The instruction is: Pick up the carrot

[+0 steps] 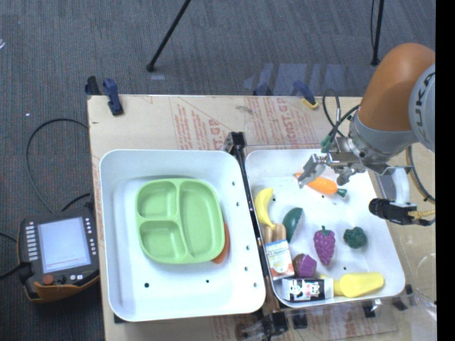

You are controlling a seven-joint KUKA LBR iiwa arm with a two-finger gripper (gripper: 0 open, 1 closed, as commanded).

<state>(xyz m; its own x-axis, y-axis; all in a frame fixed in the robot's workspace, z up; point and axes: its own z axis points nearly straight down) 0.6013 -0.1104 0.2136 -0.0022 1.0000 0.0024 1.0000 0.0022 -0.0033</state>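
Right bin's far edge: carrot under gripper.

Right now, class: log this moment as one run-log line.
claw: over right bin, at carrot | grip: unclear | carrot: in bin | stage: reaching

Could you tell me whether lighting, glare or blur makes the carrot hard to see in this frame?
Camera view: lighting is even and soft, with faint shadows under the toys; the right bin floor is bright white but not blown out. The carrot reads clearly orange, its left end overlapped by the gripper. The gripper looks slightly soft; the green tray is sharp.
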